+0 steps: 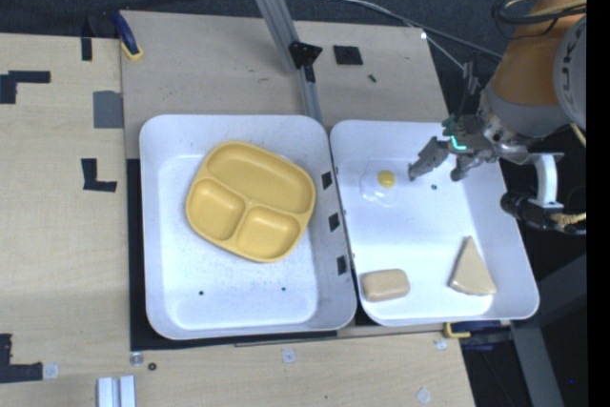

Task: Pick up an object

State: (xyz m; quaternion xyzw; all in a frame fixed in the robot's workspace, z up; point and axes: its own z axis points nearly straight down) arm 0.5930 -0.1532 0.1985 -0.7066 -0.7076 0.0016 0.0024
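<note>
Camera view, looking down at a slant: the gripper (439,167) hangs over the upper part of the right bin (505,234), its two dark fingers spread apart with nothing between them. Just to its left lies a small yellow ball (385,177), round and bright, on the white floor. Nearer the front edge rest a tan rounded block (385,284) and a pale tan wedge (472,269). The left bin (162,234) holds a yellow divided tray (251,201).

1. The arm (543,62) is cut off by the right edge.
2. The small yellow object (385,177) is too small to identify.
3. The worktop (57,234) runs past the left and bottom edges.
</note>
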